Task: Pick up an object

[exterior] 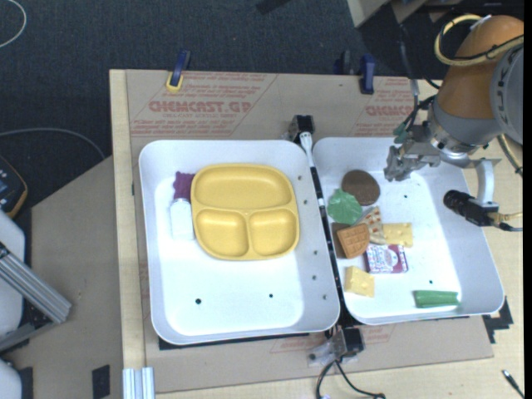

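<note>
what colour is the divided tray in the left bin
Yellow: the divided tray in the left bin shows plainly in the camera view.

Gripper [399,166] over right bin [465,248]; round disc [361,186] just left; food pieces, apparently, left and nearer; divided tray [245,210] far left.

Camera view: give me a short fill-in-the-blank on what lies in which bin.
1. The yellow tray lies in the ____ bin.
2. The brown disc lies in the ____ bin.
3. The gripper hangs over the ____ bin.
4. The green stick lies near that bin's ____ edge.

Missing words: left; right; right; front
</note>
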